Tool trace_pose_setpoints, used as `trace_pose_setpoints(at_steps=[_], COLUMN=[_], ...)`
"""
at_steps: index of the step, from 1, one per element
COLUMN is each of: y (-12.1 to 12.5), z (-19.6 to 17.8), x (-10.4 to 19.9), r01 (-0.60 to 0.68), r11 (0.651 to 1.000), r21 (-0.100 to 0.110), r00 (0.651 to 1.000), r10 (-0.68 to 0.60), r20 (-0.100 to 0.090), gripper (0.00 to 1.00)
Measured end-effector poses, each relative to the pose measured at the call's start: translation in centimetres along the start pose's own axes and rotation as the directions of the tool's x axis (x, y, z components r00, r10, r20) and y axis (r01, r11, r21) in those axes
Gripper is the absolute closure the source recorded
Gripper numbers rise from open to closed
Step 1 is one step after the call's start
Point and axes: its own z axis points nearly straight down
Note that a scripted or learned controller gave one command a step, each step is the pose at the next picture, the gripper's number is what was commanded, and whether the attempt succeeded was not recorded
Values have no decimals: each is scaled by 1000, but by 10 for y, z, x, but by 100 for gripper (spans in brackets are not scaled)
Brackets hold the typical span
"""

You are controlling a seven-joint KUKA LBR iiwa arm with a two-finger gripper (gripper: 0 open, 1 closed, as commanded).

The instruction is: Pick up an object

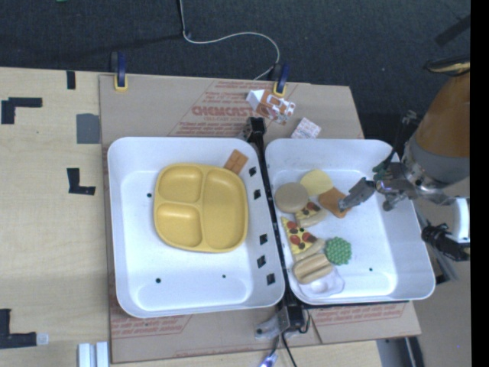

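Grey hand (353, 199) hangs beside the brown toast piece (332, 201); grip state unclear.

Two white bins (122, 228), one yellow tray (202, 207), several toy foods (306, 220)

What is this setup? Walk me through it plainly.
One camera looks down at a slant on a bench with two white bins. The grey and orange shape at the right is a robot arm; its gripper reaches into the right bin, next to a brown toy. Whether it holds anything cannot be told. That bin also has toy food: a yellow piece, a round tan piece, pizza, broccoli, a hot dog. The left bin holds a yellow divided plate.
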Motion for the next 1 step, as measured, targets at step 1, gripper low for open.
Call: trace_pose_setpoints(at_steps=[1], y=[84], z=[105], x=[24], r01=[-2], r11=[1000], r21=[-22], r00=[1000], r10=[2], r20=[7], gripper=[0])
